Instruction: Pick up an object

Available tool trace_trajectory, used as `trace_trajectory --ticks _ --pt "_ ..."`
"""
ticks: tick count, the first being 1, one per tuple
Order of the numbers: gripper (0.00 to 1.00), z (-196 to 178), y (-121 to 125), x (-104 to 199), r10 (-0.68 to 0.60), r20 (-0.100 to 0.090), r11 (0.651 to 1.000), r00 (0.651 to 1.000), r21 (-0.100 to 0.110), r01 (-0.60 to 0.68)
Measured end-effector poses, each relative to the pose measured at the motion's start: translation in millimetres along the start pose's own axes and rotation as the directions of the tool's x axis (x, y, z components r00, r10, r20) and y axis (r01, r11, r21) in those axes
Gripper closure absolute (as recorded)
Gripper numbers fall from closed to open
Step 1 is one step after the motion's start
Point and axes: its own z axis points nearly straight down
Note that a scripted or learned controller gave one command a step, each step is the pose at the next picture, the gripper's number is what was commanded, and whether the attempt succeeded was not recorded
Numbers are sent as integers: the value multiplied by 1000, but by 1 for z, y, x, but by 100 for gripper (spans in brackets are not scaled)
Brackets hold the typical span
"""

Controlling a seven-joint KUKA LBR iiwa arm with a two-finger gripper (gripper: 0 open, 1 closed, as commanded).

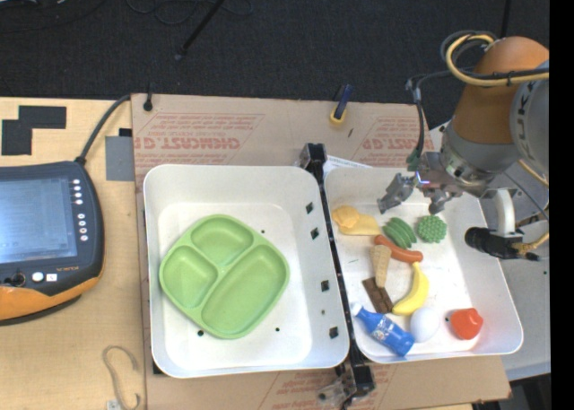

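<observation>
The right bin [502, 314] holds several toy foods. Among them are a yellow piece [357, 220], a green pickle [399, 231], a green broccoli [431, 228], a red sausage [401, 252], a cone [383, 262] and a banana [413, 292]. A brown bar [377, 294], a blue tube [384, 329], a white egg [422, 324] and a red piece [465, 323] lie toward the front. My gripper [418, 197] hangs open over the bin's back part, just above the pickle and broccoli, with nothing between its fingers.
The left bin [170, 193] holds a green divided plate [224, 275]. A black-clipped wall [325, 256] separates the two bins. A teach pendant [40, 229] lies on the bench at the far left. A blue and yellow clamp [341, 105] sits behind the bins.
</observation>
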Motion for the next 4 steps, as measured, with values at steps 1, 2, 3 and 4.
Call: trace_trajectory --ticks 1,2,3,4 --pt "0 -9 3 0 -2 2 1000 1000 -15 2" --pt "0 36 1 -4 -2 1 1000 1000 -9 2" --pt "0 84 -6 4 -1 0 1000 1000 -9 1" --pt "0 96 -3 3 0 7 1000 1000 -22 0"
